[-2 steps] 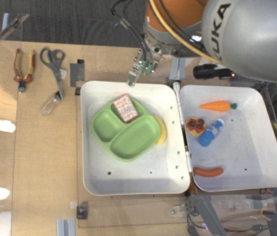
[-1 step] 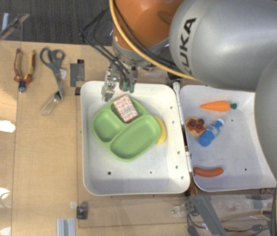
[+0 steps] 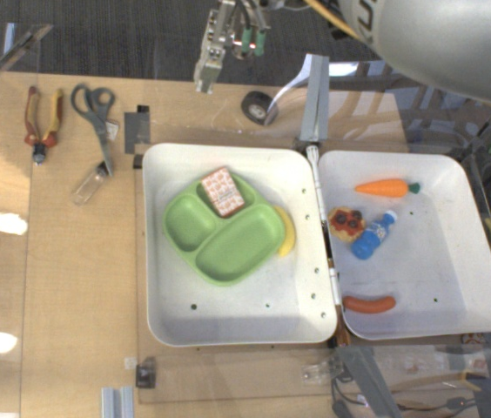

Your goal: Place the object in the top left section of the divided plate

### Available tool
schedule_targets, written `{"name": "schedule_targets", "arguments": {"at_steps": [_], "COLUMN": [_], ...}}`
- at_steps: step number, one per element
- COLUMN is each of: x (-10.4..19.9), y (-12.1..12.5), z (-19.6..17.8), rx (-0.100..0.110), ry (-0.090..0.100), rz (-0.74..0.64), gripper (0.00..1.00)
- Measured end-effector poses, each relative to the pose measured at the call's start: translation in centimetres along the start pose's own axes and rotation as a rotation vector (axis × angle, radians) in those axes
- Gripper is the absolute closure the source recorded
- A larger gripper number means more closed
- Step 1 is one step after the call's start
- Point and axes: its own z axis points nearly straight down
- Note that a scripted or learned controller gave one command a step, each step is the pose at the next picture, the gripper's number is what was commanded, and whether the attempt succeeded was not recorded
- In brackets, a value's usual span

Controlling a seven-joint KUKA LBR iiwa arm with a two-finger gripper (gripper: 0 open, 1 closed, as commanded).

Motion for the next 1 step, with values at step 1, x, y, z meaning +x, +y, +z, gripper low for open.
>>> {"name": "schedule_targets", "arguments": {"at_steps": [1], "x": [5.03], "y": [-0.78], "z": [13.95], "rx": [0.001], "ry": [0.003], "rz": [-0.010], "gripper": [1.00]}}
